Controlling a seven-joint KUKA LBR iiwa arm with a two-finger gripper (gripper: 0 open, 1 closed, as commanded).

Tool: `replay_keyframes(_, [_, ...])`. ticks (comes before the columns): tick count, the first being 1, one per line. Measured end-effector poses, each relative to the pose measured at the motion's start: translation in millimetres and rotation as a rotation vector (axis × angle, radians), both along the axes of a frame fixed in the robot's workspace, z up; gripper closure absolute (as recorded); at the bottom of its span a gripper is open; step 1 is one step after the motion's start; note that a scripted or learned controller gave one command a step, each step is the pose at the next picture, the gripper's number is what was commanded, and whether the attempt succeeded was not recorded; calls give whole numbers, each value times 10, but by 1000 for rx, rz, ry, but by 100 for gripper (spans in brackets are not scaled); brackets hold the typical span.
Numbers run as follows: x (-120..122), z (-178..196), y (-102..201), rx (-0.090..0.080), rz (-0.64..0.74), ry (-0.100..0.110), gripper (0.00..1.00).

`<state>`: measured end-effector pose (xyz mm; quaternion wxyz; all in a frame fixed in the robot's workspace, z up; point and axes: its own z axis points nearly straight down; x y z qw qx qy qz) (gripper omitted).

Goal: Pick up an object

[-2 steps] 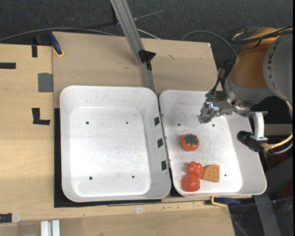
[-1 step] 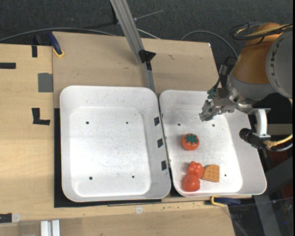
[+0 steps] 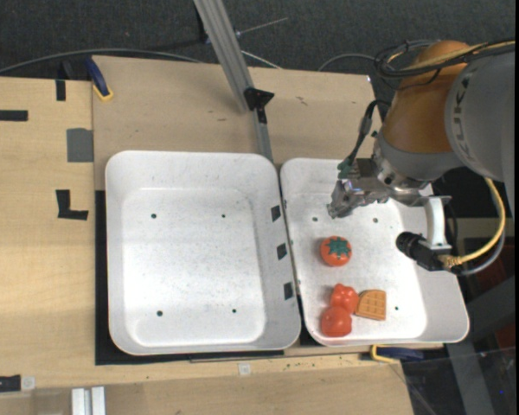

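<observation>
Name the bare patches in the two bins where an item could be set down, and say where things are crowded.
The left bin is bare from wall to wall. In the right bin, a free strip lies along its near-left wall beside the tomato toy. Its near end is crowded: red pepper toy and waffle toy sit touching. The tool overhangs its far end.
</observation>
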<state>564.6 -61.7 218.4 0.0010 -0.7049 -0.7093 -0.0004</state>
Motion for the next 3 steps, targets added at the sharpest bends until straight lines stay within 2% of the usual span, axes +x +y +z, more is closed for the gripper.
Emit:
replay_keyframes(1, [-41, 78, 572, 0, 1, 1, 100])
replay_keyframes(2, [-236, 88, 1188, 0, 2, 3, 100])
replay_keyframes(3, [-386, 101, 1612, -1, 1, 3, 100])
